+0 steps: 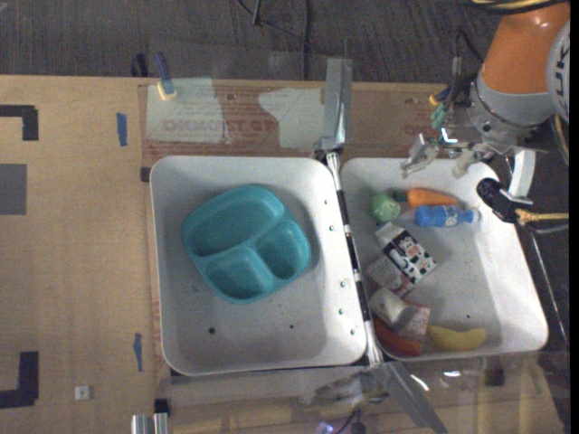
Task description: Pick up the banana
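Banana [458,337]: one, yellow, lying flat in the near right corner of the right bin [507,283], just beside the near wall; nothing rests on it, so it looks reachable from above.
Near-corner pile: one red piece [395,341] at the near left corner, with one small carton-like packet [402,313] leaning over it; they lie just left of the banana, seemingly as dropped.
Cow-print carton [406,252]: one, white with black patches, tilted across the bin's middle.
Far row: one green round item [385,208], one carrot [432,197] and one blue bottle [443,216] lying on its side, bunched near the far edge.
Left bin [176,324]: holds one teal divided plate [246,240], three compartments, nothing in them, set slightly askew toward the middle.
Bins: two, side by side on the counter [63,269].
Gripper [442,155]: one, over the right bin's far edge, fingers spread apart and gripping nothing; it sits well apart from the banana, at the opposite end of the bin.
Judgement: the reach toward the banana appears not yet begun.
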Controlling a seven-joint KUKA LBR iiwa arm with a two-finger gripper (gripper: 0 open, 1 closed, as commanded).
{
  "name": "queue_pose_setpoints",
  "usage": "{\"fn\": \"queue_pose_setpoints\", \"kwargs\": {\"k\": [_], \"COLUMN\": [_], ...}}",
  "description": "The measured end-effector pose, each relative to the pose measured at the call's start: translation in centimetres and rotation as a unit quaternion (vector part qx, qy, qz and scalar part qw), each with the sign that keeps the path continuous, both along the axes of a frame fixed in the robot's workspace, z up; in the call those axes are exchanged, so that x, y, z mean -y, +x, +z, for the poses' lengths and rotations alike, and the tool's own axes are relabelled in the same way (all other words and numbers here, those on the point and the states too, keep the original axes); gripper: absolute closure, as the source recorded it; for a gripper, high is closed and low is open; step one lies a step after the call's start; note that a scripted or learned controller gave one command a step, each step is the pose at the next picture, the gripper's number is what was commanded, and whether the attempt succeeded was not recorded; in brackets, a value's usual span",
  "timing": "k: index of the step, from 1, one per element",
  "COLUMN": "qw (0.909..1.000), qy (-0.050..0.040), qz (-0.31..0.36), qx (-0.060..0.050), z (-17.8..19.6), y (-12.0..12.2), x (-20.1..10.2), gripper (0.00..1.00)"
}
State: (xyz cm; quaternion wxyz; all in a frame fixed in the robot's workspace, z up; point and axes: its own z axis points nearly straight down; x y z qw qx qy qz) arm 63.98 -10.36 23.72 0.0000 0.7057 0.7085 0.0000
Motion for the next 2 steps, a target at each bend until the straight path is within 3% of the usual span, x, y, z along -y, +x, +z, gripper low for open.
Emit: {"fn": "queue_pose_setpoints", "kwargs": {"k": [1, 2], "qw": [0.9985, 0.9917], "qy": [0.0, -0.0012], "qz": [-0.054, 0.128], "qx": [0.0, 0.004], "z": [-13.3, -14.9], "y": [-3.9, -9.0], "x": [5.5, 6.9], "gripper": [0.0, 0.0]}}
